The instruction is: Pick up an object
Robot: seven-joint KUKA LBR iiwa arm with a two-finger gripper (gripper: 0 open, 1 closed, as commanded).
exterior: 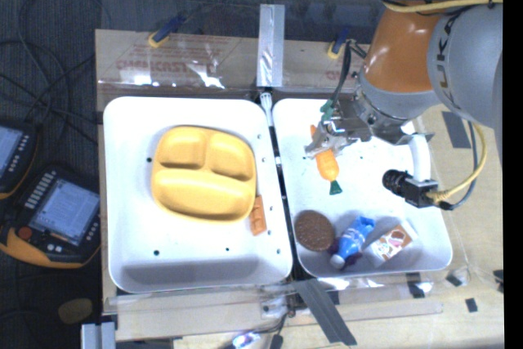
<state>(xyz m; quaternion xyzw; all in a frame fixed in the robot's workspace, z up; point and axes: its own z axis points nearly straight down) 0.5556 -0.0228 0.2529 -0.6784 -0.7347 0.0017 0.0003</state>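
Toy carrot (328, 167), orange with green tip, hangs tilted, clamped in the pincer (324, 145) above right bin (441, 245).

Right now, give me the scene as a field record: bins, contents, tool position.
left bin: yellow plastic divided tray, upside down; small orange piece at its right edge
right bin: orange toy carrot with green tip, round brown cookie-like disc, blue-and-white plastic bottle, small brown-and-white carton
tool: over the right bin's upper left, just above the carrot
grasp: cannot tell
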